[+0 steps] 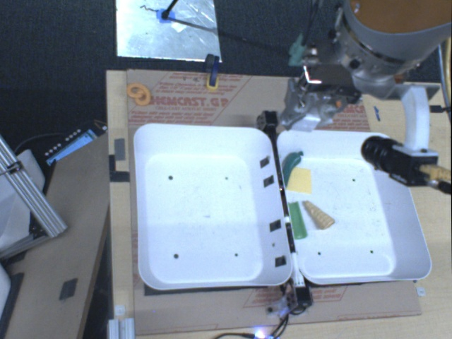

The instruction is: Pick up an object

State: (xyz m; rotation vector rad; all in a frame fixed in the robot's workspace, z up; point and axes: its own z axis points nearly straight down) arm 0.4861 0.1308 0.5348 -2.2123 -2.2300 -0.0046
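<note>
Camera view: the arm (395, 20) enters from the upper right, and the hand (311, 108) hangs over the far edge of the right bin (381, 260), near the divider between the 2 bins. Whether the hand is spread or pressed together cannot be told. Nothing is visible between its tips. The left bin (205, 210) sits beside it on the desk (70, 210). In the right bin, close to the divider, lie a yellow square piece (300, 181), a tan cone (318, 215) and 2 green pieces (297, 221).
</note>
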